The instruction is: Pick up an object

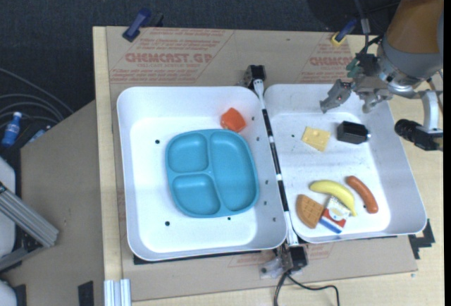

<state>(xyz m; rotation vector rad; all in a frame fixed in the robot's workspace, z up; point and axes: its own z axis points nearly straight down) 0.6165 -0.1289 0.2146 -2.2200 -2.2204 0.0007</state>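
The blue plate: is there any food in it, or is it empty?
Empty. All three compartments of the blue plate show bare blue. The orange block lies outside it, on the bin floor by its top edge.

Two shallow white bins sit side by side: the left bin (141,156) and the right bin (394,178). The left one holds one blue divided plate (210,172) and one orange block (233,119). The right one holds one cheese wedge (316,138), one black block (352,132), one banana (335,192), one sausage (361,194), one cookie (309,209) and one small printed packet (335,216).
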